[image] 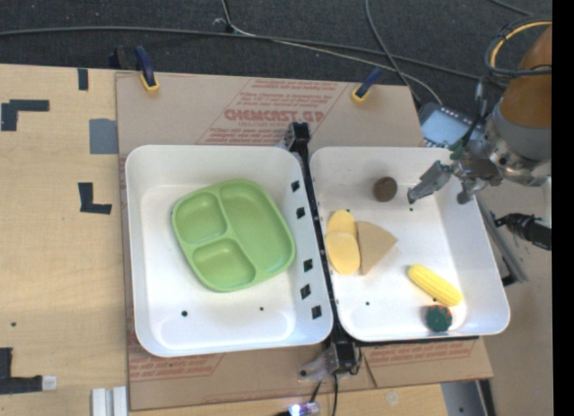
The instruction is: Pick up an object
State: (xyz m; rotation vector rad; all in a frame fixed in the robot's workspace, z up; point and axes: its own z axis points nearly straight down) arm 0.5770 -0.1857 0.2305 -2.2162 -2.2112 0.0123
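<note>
Gripper (443, 185) hovers over right bin's (466, 253) upper right part, fingers spread apart, nothing between them. Brown ball (385, 189) lies just left of fingers. Yellow oblong piece (342, 241) touches tan wedge (375, 246) near bin's left wall. Yellow corn (435, 284) and dark green piece (438, 318) sit near lower right corner. Green divided tray (232, 235) lies in left bin (152, 253) on desk (54, 226).

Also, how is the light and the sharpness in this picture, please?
Camera view: the light is even and soft, with faint shadows beside the green tray and the yellow corn; the white bins are bright yet keep detail; the gripper and the orange band look slightly blurred.
</note>
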